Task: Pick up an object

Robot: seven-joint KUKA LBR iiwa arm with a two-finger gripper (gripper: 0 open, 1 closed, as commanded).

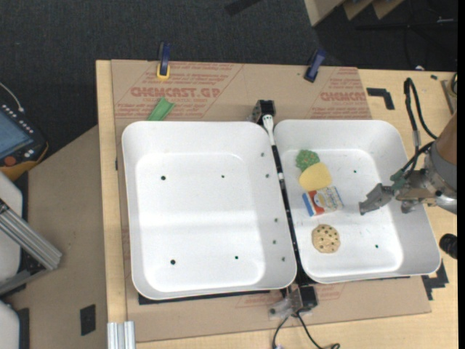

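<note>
The right bin (385, 140) holds several small objects in its left half: a green lumpy piece (307, 158), a yellow wedge (316, 176) touching it, a red, white and blue packet (322, 200), and a round cookie (326, 238) nearest the front. My gripper (378, 195) hangs over the middle right of this bin, to the right of the packet and apart from it. It looks open, with nothing between its fingers. The arm comes in from the right edge.
The left bin (145, 217) lies beside the right one, with a black divider strip (280, 184) between them. A green marker-like item (160, 109) lies on the cardboard behind the left bin. Blue clamps (164, 55) hold the board's far edge. Cables (413, 115) hang at right.
</note>
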